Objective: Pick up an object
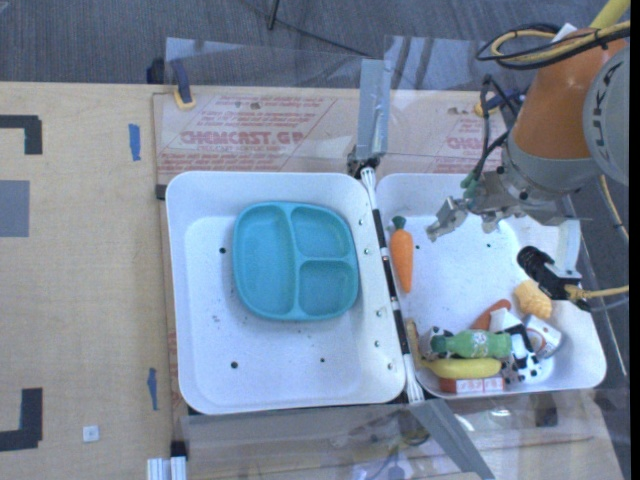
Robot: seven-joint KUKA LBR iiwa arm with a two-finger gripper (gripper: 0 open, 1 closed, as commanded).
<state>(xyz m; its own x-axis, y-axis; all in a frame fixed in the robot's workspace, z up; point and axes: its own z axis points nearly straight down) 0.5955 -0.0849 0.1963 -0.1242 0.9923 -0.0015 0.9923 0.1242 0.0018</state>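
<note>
carrot (pixel 401 253) lies in the right bin (pixel 590 368) near the empty, open-jawed gripper (pixel 447 218).

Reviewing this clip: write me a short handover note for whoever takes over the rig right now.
Tool: hovering over the upper part of the right white bin, nothing visible between its fingers.
Things: orange toy carrot with green top lies along that bin's left wall; a heap at its lower edge includes a yellow toy banana and a green toy figure. Left white bin holds a teal divided plastic plate.
Done: nothing picked yet.
Left: grasp and lift one object; the carrot looks nearest.
</note>
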